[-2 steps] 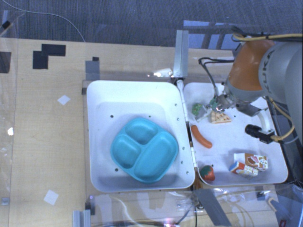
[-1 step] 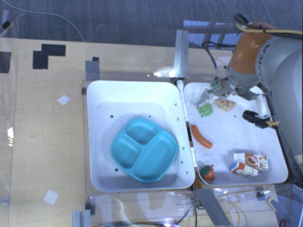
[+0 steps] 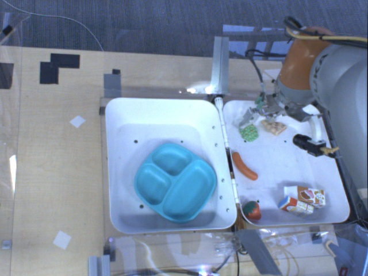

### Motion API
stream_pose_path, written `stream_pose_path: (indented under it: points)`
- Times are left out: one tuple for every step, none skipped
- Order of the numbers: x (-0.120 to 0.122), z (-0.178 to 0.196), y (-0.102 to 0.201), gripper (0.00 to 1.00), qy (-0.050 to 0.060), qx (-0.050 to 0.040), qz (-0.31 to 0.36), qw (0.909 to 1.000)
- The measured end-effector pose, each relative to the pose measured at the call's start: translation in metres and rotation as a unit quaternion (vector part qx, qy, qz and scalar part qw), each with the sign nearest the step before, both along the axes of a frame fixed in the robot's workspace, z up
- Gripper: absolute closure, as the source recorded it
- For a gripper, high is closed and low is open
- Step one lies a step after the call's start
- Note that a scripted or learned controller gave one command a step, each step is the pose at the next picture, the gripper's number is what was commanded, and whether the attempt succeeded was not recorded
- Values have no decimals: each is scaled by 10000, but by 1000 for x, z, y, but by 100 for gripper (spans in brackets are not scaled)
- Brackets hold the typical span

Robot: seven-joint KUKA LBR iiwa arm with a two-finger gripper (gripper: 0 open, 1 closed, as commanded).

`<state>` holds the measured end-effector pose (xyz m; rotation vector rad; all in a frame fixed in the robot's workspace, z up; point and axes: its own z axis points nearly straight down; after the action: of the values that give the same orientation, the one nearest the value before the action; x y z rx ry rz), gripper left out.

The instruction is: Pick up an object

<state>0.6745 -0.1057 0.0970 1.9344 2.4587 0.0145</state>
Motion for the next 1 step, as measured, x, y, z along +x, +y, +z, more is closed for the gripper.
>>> stream_pose_path:
  points:
    - [-16, 93, -30, 0, 35, -2, -267, 9996]
